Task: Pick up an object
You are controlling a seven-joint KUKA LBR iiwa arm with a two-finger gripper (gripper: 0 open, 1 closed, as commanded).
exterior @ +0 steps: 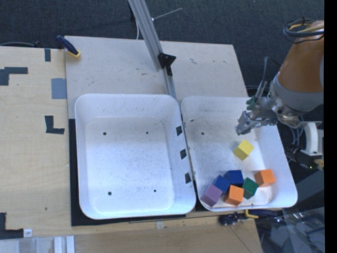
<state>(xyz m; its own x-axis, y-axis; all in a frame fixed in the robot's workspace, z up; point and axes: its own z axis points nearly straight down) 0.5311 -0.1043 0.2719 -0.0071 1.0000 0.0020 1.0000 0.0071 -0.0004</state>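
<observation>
In the right bin a yellow cube lies alone toward the right wall. Near the front right corner sits a cluster of blocks: a purple one, two blue ones, an orange one, a green one and another orange one. My gripper hangs over the right bin just above and behind the yellow cube, apart from it. Nothing shows between its fingers.
The left bin stands beside the right one, sharing a raised middle rim. A slanted metal bar runs down from the top to the bins' back edge. The grey and orange arm fills the right side.
</observation>
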